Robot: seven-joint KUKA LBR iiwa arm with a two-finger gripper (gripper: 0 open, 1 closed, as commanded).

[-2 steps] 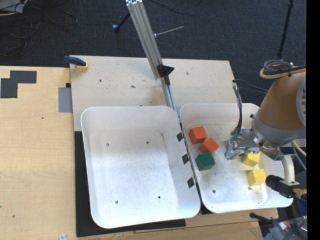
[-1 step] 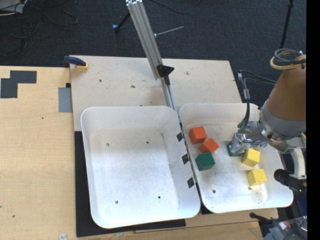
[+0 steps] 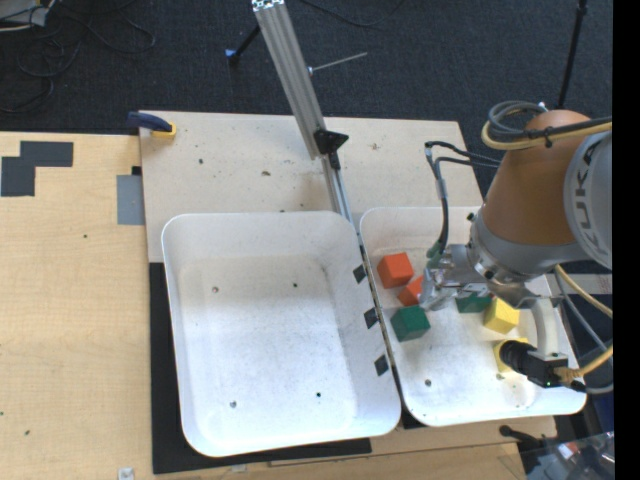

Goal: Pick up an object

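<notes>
the arm (image 3: 545,203), nearest the lens, bulks in from the right, its orange band above a grey wrist bent down over the right bin (image 3: 470,403). the left bin (image 3: 270,338) lies just beside it, the two touching along their shared edge. the gripper (image 3: 437,286) sits low among the blocks, so this looks like the reach-and-close step of a pick; whether the claw is spread or clenched cannot be told, and nothing is visibly held. an orange block (image 3: 396,268) lies near it, a green block (image 3: 410,322) just below, a yellow block (image 3: 501,315) to the right. the next move calls for a clean closure on one block, then a straight lift.
</notes>
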